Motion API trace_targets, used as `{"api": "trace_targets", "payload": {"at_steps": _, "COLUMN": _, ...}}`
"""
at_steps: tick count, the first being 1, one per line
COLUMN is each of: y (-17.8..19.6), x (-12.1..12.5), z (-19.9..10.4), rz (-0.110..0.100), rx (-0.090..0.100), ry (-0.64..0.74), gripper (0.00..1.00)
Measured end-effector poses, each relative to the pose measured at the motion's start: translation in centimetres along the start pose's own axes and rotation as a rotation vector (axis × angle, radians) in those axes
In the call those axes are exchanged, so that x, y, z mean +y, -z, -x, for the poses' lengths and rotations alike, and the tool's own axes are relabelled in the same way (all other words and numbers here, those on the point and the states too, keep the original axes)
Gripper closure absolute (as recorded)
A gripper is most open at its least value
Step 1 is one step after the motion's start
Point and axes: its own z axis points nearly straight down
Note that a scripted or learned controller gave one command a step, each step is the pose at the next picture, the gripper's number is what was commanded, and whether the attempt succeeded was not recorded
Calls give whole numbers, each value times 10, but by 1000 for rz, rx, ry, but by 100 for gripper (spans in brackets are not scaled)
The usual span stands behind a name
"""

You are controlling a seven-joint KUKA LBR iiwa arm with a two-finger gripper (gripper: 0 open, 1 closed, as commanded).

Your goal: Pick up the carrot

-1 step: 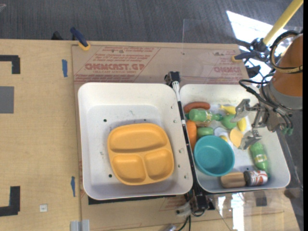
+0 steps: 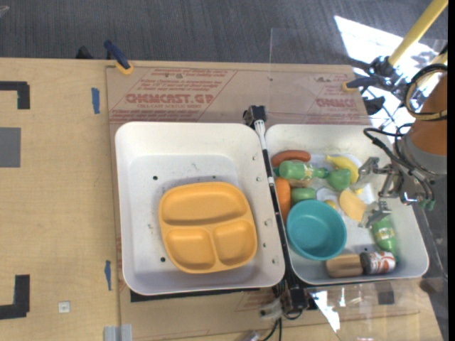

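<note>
Wedged against the right bin's [image 2: 419, 251] left wall beside the bowl [image 2: 315, 230], the carrot [image 2: 283, 195] lies apart from the gripper [image 2: 377, 188] (jaws spread, empty), hovering near the right edge.

Metal-fingered gripper [image 2: 375, 189], black cables, orange band above the wrist.

A divided plate [image 2: 207, 226] lies in the left bin [image 2: 135, 155]. In the right bin [image 2: 416, 251], the carrot [image 2: 283, 195] seems wedged just left of the bowl [image 2: 316, 229].
</note>
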Motion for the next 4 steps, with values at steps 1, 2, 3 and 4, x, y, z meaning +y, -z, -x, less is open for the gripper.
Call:
{"api": "trace_targets", "payload": {"at_steps": 1, "y": -11, "x": -27, "z": 96, "rz": -1, "rx": -9, "ry": -151, "gripper": 0}}
{"api": "trace_targets", "payload": {"at_steps": 2, "y": -39, "x": -30, "z": 70, "rz": -3, "rx": -15, "ry": 29, "gripper": 0}}
{"api": "trace_targets", "payload": {"at_steps": 3, "y": -5, "x": -41, "z": -24, "rz": -3, "rx": -7, "ry": 68, "gripper": 0}}
{"api": "trace_targets", "payload": {"at_steps": 4, "y": 103, "x": -33, "z": 33, "rz": -6, "rx": -18, "ry": 323, "gripper": 0}}
